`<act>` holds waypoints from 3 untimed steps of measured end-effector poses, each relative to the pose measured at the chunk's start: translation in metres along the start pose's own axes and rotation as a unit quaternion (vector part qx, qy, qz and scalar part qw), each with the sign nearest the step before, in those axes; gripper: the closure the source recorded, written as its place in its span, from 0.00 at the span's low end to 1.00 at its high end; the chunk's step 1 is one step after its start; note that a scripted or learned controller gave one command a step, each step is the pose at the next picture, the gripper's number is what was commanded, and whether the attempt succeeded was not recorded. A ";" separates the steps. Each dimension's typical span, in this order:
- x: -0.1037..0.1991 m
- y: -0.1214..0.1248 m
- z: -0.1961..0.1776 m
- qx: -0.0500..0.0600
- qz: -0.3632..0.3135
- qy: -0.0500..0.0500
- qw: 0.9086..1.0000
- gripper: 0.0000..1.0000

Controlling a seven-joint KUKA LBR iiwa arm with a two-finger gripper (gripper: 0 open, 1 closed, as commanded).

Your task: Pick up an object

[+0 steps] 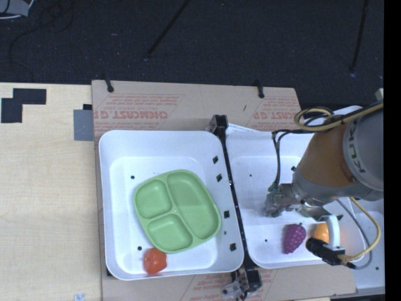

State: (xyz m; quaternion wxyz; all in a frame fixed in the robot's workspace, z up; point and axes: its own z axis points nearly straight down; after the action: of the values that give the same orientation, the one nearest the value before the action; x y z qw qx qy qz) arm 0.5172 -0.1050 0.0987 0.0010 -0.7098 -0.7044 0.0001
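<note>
- Nearest us, a red fruit (155,260) sits in the left bin (119,149), just below a green divided plate (177,210).
- In the right bin (257,168), we see purple grapes (293,237) beside an orange object (321,232).
- Above the grapes, the gripper (276,204) hangs low over the bin floor; we cannot tell its state.

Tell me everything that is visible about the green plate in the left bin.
The green plate is light green, looks like plastic, and has a rounded-square shape with three compartments: two at its upper side and one at its lower side. All three hold nothing. It lies flat on the floor of the left bin, turned at an angle to the walls. A small red-orange object sits just beyond its lower left corner; whether they touch cannot be told.
</note>
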 end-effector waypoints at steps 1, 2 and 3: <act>-0.009 0.002 -0.060 -0.002 -0.001 -0.001 1.000 1.00; -0.002 -0.001 -0.118 -0.002 -0.004 -0.001 1.000 1.00; -0.003 0.000 -0.157 -0.002 -0.004 -0.001 1.000 1.00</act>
State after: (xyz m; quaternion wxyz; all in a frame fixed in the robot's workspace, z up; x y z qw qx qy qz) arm 0.5169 -0.1085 0.2553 -0.0008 -0.7069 -0.7074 -0.0006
